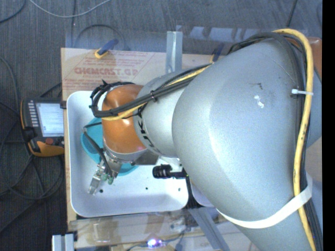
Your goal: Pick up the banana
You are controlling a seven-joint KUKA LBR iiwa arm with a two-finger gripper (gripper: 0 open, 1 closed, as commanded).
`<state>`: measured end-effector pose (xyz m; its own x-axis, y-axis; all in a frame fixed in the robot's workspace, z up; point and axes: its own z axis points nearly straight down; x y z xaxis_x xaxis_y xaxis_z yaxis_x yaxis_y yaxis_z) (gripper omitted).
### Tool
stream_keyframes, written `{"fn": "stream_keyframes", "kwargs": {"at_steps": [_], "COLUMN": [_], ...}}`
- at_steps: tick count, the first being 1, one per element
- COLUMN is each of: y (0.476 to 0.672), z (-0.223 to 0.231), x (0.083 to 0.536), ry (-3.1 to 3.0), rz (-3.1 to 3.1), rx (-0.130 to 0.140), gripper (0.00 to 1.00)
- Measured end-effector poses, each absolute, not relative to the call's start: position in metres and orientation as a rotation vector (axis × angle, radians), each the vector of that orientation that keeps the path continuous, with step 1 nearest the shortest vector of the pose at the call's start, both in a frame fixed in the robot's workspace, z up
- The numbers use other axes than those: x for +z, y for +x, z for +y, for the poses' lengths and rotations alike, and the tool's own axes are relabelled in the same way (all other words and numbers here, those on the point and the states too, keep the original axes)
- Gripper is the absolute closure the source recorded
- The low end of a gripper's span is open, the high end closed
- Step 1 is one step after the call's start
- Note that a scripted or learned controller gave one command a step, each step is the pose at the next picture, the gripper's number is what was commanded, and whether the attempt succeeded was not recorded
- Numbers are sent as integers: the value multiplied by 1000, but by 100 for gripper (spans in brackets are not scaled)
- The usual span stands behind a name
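Note:
My gripper [98, 183] hangs low over the left white bin [76, 114], near its front left part, pointing down at the bin floor. Nothing shows between its tips, and they are too small to read. The orange wrist band [121, 120] and the grey arm [235, 135] cover the middle and right of this bin and nearly all of the right bin. A teal round thing [91, 141], like a bowl or plate, lies in the left bin just behind the gripper, partly under the wrist.
A cardboard sheet [104, 69] with red print lies behind the bins. An orange and black hand-held pendant [43, 124] rests left of the bench. Bare white bin floor [141, 195] shows along the front of the left bin.

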<state>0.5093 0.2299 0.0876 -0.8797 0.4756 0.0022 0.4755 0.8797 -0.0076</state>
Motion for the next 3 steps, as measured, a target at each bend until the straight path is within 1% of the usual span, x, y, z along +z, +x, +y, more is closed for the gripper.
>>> {"fn": "stream_keyframes", "kwargs": {"at_steps": [1,2,3], "y": [493,484,539], "z": [227,189,230], "x": [92,174,158], "ry": [-423,-639,-435], "rz": [-3139,-3076,-3112], "rx": [-5,3,4], "gripper": [0,0,0]}}
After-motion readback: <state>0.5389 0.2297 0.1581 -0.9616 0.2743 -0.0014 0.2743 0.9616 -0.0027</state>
